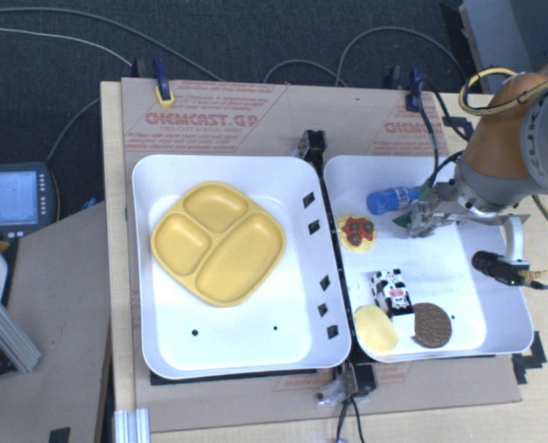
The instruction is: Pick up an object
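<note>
The left bin [154, 247] holds a yellow divided plate [219, 243], stiff and broad, lying flat with little for two fingers to pinch except its rim. In the right bin [495, 312], nearest the divider, sits a small round pizza-like toy [357, 233], and below it a black-and-white toy [392, 292], a pale yellow lump [376, 329] and a brown disc [432, 325]; all look light and rigid, though the disc lies too flat to take easily. Further right, a blue bottle [391, 199] lies on its side near the bin's back wall. It seems the likeliest target: probably light, smooth plastic, apt to roll or slip, so a hold across its middle looks best. The gripper [423, 221] hangs just beside the bottle's right end; whether its jaws stand apart or together cannot be told from here
</note>
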### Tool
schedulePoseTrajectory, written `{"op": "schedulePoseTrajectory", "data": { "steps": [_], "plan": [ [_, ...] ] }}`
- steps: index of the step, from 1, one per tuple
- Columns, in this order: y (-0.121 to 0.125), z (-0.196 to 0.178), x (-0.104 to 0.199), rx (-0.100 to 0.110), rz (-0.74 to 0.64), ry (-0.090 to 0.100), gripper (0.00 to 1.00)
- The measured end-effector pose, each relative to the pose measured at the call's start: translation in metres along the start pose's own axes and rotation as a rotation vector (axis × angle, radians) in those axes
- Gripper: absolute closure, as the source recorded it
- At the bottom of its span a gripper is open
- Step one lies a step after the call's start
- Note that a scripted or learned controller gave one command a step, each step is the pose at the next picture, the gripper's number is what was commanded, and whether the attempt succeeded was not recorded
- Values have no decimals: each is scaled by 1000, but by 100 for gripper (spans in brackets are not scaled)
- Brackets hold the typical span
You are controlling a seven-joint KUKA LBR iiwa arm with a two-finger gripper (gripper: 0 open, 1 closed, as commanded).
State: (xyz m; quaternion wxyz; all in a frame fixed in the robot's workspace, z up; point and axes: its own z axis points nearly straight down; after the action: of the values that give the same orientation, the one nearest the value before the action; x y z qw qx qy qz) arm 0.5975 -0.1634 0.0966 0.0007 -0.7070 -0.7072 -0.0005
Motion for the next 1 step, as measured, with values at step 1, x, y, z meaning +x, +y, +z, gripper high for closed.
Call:
{"op": "schedulePoseTrajectory", "data": {
  "steps": [1],
  "plan": [
    [-2,-64,0,-8,-1,-4,100]
  ]
}}
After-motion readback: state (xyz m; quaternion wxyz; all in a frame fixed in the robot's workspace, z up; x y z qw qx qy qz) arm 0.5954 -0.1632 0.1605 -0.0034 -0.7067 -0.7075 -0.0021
